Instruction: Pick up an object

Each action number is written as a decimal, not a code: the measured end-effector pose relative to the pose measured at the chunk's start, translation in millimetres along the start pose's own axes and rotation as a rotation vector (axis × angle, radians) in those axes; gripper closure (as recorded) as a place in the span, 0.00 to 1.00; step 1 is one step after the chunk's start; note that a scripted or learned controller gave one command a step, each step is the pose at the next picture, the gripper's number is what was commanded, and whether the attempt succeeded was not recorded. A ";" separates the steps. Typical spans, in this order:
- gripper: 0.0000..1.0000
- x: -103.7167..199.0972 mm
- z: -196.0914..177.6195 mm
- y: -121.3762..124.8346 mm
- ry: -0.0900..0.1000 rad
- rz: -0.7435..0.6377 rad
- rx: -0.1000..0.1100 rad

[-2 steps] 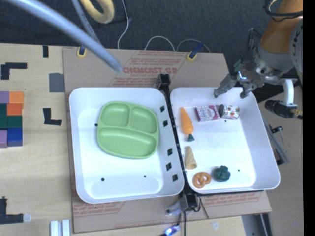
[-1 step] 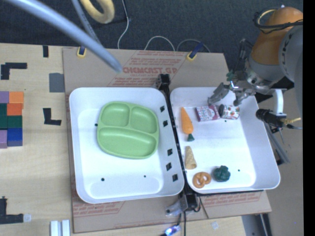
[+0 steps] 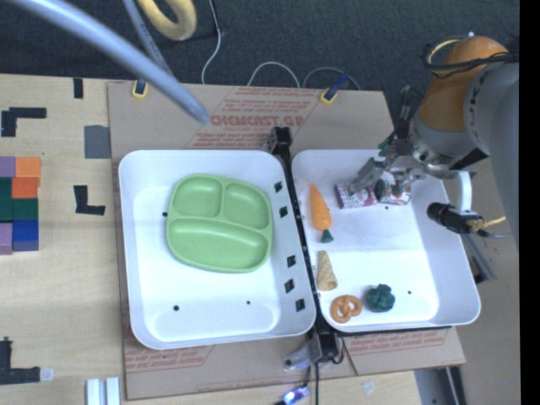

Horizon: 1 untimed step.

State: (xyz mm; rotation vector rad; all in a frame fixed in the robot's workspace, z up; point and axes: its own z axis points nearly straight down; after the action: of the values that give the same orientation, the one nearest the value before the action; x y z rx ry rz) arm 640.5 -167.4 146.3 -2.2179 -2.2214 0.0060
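My claw (image 3: 381, 175) hangs low over the far part of the right white bin (image 3: 439, 277), reaching in from the right on my grey arm (image 3: 498, 116) with its orange band (image 3: 460, 78). I cannot tell whether the claw is spread or pressed together; its tips blur into what lies under them. Directly beneath and just to the left of the claw sits a small pink and white packet (image 3: 359, 196), so close that it seems to touch the claw, though I cannot see it pinched.

Further left of the claw, against the bin's left wall, an orange carrot (image 3: 320, 208) lies lengthwise with its green stub pointing toward the near edge. Nearer the camera than the claw, along that same wall, lies a pale cone-shaped piece (image 3: 326, 270). Beyond it, at the near left corner of this bin, rests a brown pretzel (image 3: 344, 308), and just beside the pretzel sits a dark green, lumpy piece like broccoli (image 3: 380, 298). These four lie well apart from the claw.

Far to the claw's left, across the black divider, the left white bin (image 3: 148, 310) holds a light green divided plate (image 3: 221, 224) with three compartments, lying flat.

Both bins stand on a brown cardboard sheet (image 3: 245, 112) on the tabletop (image 3: 59, 310). At the far left edge, well away from the claw, coloured blocks (image 3: 20, 202) are stacked.
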 end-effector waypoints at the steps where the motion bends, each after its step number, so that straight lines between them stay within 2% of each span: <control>1: 0.00 4.9 43.8 -1.4 0.000 -0.001 0.000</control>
State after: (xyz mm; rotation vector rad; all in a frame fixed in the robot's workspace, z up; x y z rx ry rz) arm 638.9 -162.5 102.5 -2.2166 -2.2226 0.0053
